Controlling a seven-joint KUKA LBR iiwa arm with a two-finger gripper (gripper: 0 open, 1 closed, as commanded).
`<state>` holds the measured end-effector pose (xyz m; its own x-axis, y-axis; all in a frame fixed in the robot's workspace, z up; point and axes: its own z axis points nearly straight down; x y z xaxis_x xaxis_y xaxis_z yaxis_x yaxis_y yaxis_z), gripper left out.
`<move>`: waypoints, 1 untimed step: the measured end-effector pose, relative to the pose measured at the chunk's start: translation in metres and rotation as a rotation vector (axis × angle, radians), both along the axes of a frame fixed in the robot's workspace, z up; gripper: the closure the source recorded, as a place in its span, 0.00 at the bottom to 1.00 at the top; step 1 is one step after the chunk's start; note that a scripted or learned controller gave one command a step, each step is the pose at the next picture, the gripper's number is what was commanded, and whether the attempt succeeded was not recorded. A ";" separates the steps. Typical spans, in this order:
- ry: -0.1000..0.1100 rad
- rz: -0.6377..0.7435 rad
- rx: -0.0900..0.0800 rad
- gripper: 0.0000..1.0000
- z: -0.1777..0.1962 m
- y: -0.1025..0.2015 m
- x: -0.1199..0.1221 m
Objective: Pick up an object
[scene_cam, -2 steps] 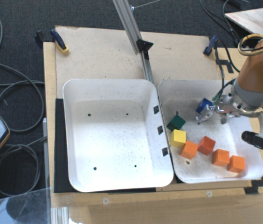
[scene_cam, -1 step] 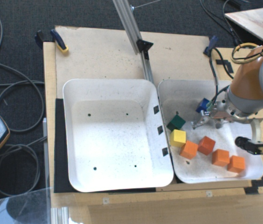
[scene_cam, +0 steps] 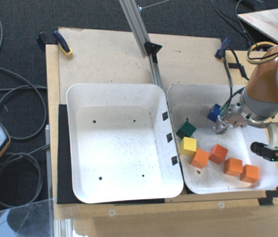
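Note:
My gripper (scene_cam: 221,126) is down inside the right bin (scene_cam: 198,97), near its middle. A blue block (scene_cam: 213,113) lies just up and left of the gripper tip, close to it or touching; I cannot tell which. A dark green block (scene_cam: 186,130) and a yellow block (scene_cam: 189,145) lie to the gripper's left, by the bin's left wall. Below the gripper sit an orange block (scene_cam: 199,158), a red-orange block (scene_cam: 218,153) and two more orange blocks (scene_cam: 233,166) (scene_cam: 250,173).
The left bin (scene_cam: 114,142) stands beside the right one, with black clips on the shared wall. A slanted metal rail (scene_cam: 138,23) crosses the bench behind the bins. Cables and a black fitting (scene_cam: 264,151) hang off the arm at the right bin's right edge.

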<state>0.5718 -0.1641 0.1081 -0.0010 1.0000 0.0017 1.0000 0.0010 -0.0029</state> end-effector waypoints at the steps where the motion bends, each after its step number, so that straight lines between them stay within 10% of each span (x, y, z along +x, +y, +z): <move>1: -0.009 0.001 -0.003 1.00 0.062 0.004 0.002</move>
<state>0.5739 -0.1602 0.1705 -0.0023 1.0000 -0.0018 1.0000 0.0023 0.0059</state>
